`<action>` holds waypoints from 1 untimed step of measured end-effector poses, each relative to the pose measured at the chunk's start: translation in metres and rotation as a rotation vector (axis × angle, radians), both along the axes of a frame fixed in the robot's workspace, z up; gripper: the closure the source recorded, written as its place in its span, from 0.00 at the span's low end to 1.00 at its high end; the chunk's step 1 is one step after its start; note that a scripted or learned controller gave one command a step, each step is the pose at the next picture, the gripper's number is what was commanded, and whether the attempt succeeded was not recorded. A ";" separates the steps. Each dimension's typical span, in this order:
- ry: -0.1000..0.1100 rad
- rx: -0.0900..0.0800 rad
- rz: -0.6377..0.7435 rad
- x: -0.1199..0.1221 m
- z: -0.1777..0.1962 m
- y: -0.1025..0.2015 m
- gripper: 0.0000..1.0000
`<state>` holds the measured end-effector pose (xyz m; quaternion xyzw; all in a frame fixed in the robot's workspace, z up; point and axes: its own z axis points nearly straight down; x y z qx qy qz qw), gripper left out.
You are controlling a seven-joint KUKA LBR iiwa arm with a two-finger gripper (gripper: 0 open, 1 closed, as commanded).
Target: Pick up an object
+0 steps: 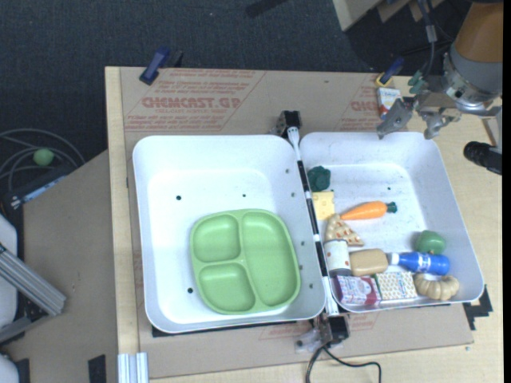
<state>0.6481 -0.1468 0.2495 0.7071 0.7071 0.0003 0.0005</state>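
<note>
gripper [413, 120] hangs above the far rim of the right bin [447, 183], fingers spread apart with nothing between them. toy objects lie in that bin's near half: carrot [366, 211], green ball [430, 242], blue bottle [421, 262], bread slice [368, 262], pizza slice [342, 231] (all well apart from the gripper). left bin [160, 182] bears a green divided plate [242, 259].
</note>
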 end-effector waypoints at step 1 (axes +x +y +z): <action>0.006 0.002 0.001 -0.041 -0.144 0.050 0.00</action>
